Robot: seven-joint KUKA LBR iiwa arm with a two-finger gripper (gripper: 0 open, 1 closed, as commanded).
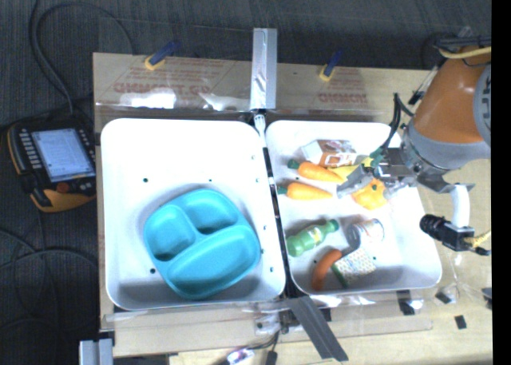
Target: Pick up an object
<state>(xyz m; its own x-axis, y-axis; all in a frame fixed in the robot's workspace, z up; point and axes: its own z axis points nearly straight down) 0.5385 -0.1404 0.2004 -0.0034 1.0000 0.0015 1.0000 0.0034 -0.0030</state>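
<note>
My gripper (361, 175) hangs over the upper right part of the right bin (419, 267), its fingers (349, 186) apart with nothing between them. Just below it lies a yellow-orange toy (370, 196), partly covered by the gripper. To its left lie two orange carrots (322, 172) (307, 191) side by side. A small white and orange carton (334, 149) sits at the bin's far side. Lower down lie a green bottle (311, 237), a silver can (365, 232), a red-orange sausage-shaped toy (322, 267) and a speckled packet (356, 263).
The left bin (128, 148) holds a blue divided plate (204, 240). A ridge (273, 212) separates the two bins. A pendant with a screen (54, 160) lies on the floor at the left. A black fitting (443, 229) sticks out beside the right bin.
</note>
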